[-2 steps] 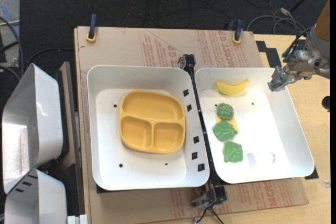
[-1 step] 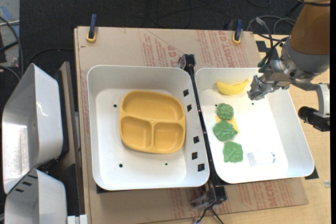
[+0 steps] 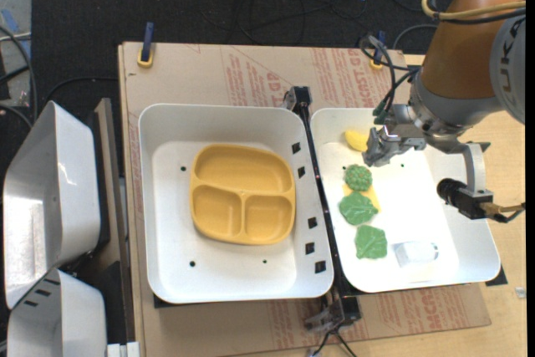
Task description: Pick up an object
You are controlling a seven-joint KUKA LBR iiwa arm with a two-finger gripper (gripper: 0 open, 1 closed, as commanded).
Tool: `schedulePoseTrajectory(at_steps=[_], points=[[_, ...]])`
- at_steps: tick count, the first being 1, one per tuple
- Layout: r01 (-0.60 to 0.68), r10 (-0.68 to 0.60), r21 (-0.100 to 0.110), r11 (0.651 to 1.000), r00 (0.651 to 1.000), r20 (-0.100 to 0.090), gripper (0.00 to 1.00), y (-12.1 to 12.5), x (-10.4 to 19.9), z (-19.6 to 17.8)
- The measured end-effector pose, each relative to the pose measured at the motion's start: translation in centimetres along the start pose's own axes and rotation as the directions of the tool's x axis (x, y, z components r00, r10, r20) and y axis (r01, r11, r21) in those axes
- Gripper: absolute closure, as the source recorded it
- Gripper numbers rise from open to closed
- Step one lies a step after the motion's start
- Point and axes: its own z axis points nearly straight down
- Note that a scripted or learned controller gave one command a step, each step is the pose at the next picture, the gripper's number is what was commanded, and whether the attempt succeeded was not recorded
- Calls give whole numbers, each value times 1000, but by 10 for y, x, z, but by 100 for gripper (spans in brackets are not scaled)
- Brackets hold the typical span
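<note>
The arm [image 3: 468, 54] is reaching in from the right, its orange band bulking large above the grey wrist. The wrist is angling down and leftward, and the gripper [image 3: 378, 148] is hanging low; how its tips are set is too blurred to judge.

A yellow divided tray [image 3: 243, 194] sits flat in the middle of the left white bin [image 3: 159, 180], its three compartments facing up. Blue clamps grip the surface's far edge, one at the left corner [image 3: 146, 43], and dark cables [image 3: 276, 0] sprawl across the floor beyond that edge.
</note>
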Motion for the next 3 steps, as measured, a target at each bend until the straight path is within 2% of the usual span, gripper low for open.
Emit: schedulePoseTrajectory(at_steps=[1,2,3], points=[[1,-1,1,1000,1000,-1,100,-6,58,14],[0,0,1,1000,1000,0,100,-19,100,21],[1,-1,-1,1000,1000,0,100,-22,153,19]])
